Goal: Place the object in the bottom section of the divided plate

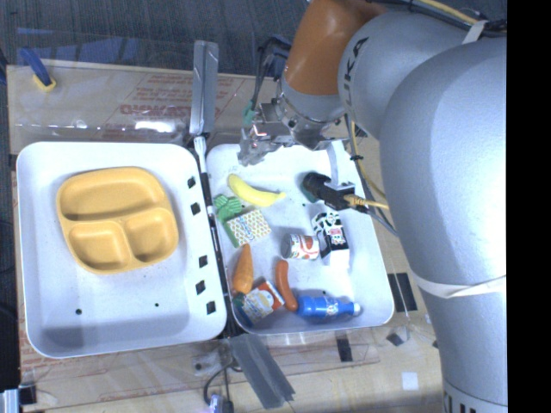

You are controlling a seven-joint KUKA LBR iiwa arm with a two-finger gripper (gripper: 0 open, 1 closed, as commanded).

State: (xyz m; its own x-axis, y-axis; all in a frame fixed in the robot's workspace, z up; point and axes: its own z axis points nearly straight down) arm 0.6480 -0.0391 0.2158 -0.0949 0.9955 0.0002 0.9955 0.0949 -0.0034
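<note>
While the gripper [256,144] hangs low over the far left corner of the right bin [372,265], just beyond the banana [252,193], nothing shows in its grasp; whether it is open or closed, cannot tell from this angle. Task names no object; banana judged the likeliest, being nearest. It lies flat on the bin floor, just apart from a green item [226,206] and a checked block [249,227] on its near side. Carrot [244,269], sausage [286,284], can [301,247] and blue bottle [327,307] sit nearer the camera, well apart from the tool. Divided plate [116,218], yellow, lies in the left bin [112,304]: one wide section on the far side, two smaller on the near side, all bare. Judgement: the pick is the step in hand, transfer not begun. To do it well: descend over the banana's middle, close across its short width, low enough that the curve cannot squirt out, clear of the bin wall. Lift straight before crossing the bins' shared edge. "Bottom" probably means a near section; release low there
</note>
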